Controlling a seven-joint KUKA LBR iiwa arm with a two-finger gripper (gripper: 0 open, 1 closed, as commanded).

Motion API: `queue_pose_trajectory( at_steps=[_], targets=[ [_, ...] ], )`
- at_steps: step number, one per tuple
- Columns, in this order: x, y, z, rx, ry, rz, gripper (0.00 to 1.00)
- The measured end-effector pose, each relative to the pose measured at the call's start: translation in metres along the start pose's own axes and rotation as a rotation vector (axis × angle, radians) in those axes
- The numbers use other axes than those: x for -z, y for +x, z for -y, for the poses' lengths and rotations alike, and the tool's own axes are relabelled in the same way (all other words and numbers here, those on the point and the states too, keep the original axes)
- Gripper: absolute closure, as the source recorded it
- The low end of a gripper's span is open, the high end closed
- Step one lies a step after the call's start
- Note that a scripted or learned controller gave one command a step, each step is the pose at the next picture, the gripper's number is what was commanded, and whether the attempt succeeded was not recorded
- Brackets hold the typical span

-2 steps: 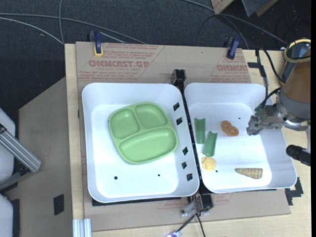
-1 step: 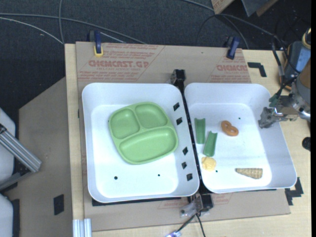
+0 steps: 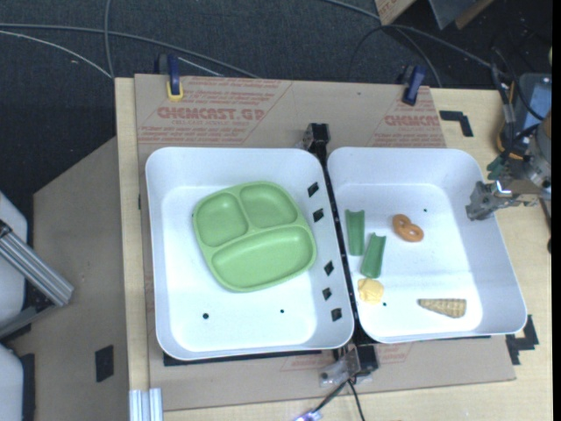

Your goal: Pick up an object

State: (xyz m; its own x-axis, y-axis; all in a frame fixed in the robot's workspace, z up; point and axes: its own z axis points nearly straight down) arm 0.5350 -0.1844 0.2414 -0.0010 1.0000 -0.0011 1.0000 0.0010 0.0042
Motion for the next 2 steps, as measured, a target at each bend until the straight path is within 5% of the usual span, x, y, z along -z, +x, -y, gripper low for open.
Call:
queue_pose_trajectory(
  at_steps=[2],
  targets=[
    [0.009, 0.116, -0.01, 0.007, 0.005, -0.005, 1.0]
  ],
)
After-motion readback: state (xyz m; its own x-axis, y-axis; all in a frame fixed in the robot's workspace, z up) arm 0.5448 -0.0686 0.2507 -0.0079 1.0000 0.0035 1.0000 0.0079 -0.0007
